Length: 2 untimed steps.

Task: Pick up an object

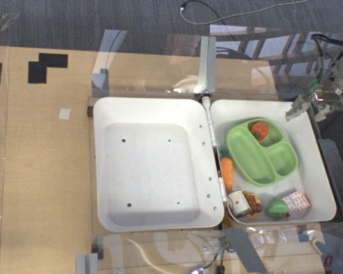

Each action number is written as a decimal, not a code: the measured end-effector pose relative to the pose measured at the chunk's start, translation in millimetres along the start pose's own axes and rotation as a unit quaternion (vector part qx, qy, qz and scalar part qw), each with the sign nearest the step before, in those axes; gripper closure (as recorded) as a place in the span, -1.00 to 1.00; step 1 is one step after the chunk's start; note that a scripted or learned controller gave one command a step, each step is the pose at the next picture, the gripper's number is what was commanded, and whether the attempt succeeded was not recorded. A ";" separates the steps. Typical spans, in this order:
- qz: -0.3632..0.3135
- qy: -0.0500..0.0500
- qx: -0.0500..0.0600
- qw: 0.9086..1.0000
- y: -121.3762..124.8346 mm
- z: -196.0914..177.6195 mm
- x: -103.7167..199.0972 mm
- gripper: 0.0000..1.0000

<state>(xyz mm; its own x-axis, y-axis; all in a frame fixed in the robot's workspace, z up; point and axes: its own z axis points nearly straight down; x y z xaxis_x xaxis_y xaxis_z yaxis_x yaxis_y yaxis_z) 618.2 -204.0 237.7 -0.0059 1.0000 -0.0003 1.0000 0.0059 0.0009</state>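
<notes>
Both bins are plain white: the left bin (148, 164) carries a few small dark dots on its floor, and the right bin (317, 170) holds the coloured things. A light green divided plate (263, 158) has a red-orange piece (259, 131) in its upper compartment. An orange carrot (227, 173) lies by the divider. A small can (238, 202) has a red and white label, and beside it a packet (254, 202) is mottled red, yellow and brown. A green round object (278, 209) sits next to a white carton with red print (297, 202). The counter (40, 170) is pale tan with black blocks (46, 66) at its upper left. The floor (131, 7) beyond is dark grey, crossed by a black cable (217, 17).
</notes>
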 end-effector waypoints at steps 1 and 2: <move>0.060 0.001 0.001 0.998 14.4 120.9 74.0 -1.00; -0.013 -0.001 -0.003 1.000 53.0 103.1 91.5 -1.00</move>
<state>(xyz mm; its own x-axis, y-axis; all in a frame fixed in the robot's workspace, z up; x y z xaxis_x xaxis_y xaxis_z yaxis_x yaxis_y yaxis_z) 670.8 -112.3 134.6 -0.0323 0.9995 -0.0015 0.9995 0.0323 0.0060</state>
